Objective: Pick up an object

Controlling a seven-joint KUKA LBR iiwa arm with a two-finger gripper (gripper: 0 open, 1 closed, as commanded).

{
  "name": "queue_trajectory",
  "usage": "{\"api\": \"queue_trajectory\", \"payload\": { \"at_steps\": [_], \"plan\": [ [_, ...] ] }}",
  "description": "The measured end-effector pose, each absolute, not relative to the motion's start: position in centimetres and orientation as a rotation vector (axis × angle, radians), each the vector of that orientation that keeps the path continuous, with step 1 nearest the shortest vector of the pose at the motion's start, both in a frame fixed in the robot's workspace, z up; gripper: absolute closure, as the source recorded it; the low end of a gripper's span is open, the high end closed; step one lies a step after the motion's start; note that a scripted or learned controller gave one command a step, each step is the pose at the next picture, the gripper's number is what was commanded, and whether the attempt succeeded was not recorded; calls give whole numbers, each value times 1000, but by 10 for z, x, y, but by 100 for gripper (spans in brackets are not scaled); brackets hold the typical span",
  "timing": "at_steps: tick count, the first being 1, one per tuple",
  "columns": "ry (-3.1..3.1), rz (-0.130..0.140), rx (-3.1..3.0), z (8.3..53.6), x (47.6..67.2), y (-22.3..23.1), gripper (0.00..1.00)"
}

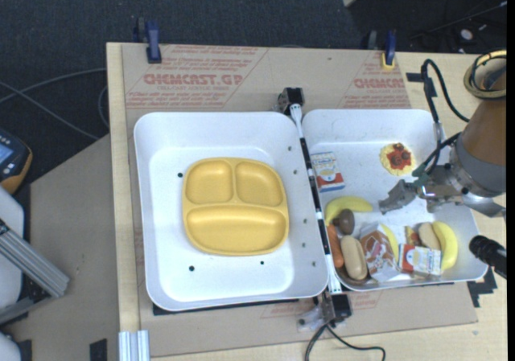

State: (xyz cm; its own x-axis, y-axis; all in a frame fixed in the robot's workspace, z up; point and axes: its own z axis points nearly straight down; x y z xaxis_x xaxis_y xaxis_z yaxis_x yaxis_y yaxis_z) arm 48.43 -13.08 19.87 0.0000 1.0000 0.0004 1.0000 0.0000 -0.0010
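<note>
The right bin (366,122) holds several toy food items. A small round pizza (398,157) lies near its back. A milk carton (327,172) stands by the left wall. A yellow banana (351,206) with a brown piece (346,222) lies in the middle. A hot dog (352,256), snack packets (378,250) and a second banana (447,243) lie along the front. My gripper (397,197) hangs over the bin's middle, between the pizza and the front packets, with nothing seen in it. The arm (485,150) reaches in from the right.
The left bin (153,190) holds a yellow divided plate (236,206). A black clip (291,98) sits where the two bins meet at the back. Blue clamps (150,40) hold the cardboard-covered bench. Cables run along the right side.
</note>
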Motion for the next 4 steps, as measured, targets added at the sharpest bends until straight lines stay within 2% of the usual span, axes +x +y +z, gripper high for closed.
{"api": "queue_trajectory", "payload": {
  "at_steps": [1, 2, 3, 4],
  "plan": [
    [-2217, 6, -2212, 126, 477, -92, 0],
    [-2217, 3, -2220, 82, 478, -102, 0],
    [-2222, -2, -2224, 95, 480, -102, 100],
    [-2237, -14, -2218, 190, 520, -43, 100]
  ]
}}
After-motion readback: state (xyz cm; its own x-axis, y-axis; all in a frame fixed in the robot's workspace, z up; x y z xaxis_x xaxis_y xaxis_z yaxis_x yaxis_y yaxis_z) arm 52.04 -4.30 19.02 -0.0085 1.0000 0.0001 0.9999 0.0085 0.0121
